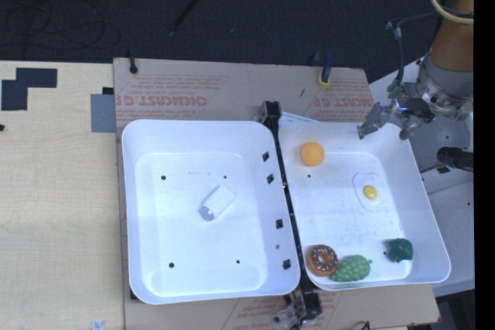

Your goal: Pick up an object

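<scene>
My claw (385,120) hangs spread and empty over the right bin's (421,189) far-right rim; the orange ball (312,154) lies left and slightly nearer.

A single fixed camera looks down at a slant from above the pale wooden table (54,189), set far enough back to take in both shallow white plastic bins (147,166) whole, the brown cardboard sheet (232,89) beneath them and the dark floor beyond. It faces the table's far edge. The grey arm's jaws (385,122) enter at upper right; both bins lie below and left of the jaws.
</scene>
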`<state>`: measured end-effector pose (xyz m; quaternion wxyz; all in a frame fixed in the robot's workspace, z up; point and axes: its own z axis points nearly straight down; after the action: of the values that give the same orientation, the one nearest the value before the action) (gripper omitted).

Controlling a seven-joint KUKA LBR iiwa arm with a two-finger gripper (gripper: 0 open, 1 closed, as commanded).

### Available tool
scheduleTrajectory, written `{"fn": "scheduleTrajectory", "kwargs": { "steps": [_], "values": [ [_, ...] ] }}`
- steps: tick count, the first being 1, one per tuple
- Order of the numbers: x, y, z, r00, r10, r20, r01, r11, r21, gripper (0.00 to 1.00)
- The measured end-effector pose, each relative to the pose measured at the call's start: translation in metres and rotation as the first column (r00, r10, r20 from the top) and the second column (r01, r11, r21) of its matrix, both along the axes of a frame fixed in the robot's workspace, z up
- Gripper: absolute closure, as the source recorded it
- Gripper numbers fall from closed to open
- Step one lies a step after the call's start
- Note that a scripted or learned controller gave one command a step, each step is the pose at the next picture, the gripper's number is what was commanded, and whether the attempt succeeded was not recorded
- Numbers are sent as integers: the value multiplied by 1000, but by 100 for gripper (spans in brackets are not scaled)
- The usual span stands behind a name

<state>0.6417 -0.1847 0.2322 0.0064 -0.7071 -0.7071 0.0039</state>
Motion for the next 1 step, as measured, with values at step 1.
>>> {"fn": "scheduleTrajectory", "kwargs": {
  "steps": [1],
  "values": [
    [0,26,-150,1000,2,4,-2,1000,0,0]
  ]
}}
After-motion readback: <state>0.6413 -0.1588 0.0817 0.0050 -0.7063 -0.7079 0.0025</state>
